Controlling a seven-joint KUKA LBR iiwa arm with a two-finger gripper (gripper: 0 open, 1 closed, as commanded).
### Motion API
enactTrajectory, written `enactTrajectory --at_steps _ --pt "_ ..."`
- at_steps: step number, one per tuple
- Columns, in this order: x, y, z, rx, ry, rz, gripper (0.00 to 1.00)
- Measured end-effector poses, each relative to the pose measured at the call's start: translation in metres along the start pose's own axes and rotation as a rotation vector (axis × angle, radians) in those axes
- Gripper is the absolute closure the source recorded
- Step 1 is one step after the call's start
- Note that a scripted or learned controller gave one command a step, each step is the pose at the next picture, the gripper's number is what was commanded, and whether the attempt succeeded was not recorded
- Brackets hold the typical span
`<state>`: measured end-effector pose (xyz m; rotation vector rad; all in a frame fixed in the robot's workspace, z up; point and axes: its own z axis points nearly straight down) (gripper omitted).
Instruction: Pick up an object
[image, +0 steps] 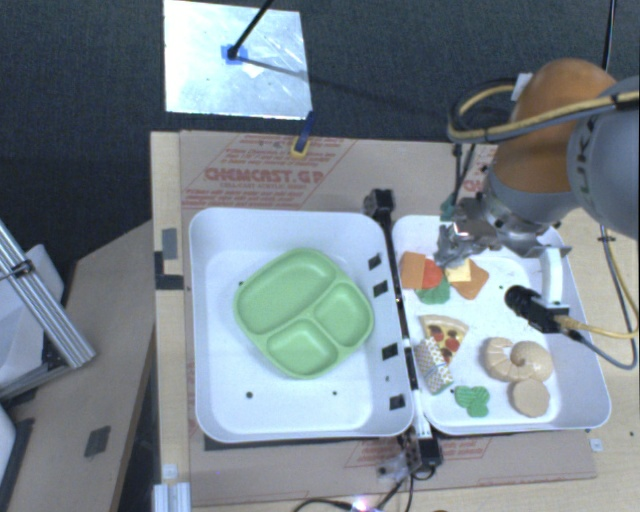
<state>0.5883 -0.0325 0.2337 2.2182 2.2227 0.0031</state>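
- Presently, we find the hand (455, 240) lowered into the right bin (590, 385), at the bin's far corner beside the divider (400, 320) between the two bins.
- We cannot tell whether the hand has closed on anything; its tip is masked by the wrist and by the clutter under it.
- Directly beneath the hand lies a cluster of toy food: an orange piece (413, 268), a red piece (432, 273), a green piece (435, 293) and a yellow-and-orange wedge (466, 278). We judge this cluster the intended target, since the hand stands over it.
- Nearer than the cluster, along the divider, lie a pizza slice (444, 333) and a small green item (472, 400); two pale shells (516, 360) rest toward the bin's near outer corner.
- Across the divider, the left bin (215, 400) carries a green compartment plate (304, 312), untouched.
- We judge the pieces crowded; a grasp may catch two or slip.
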Motion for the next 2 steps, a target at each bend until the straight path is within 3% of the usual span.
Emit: enactTrajectory --at_steps 2 --pt "0.001 -0.003 0.020 0.003 -0.001 0.001 1.00"
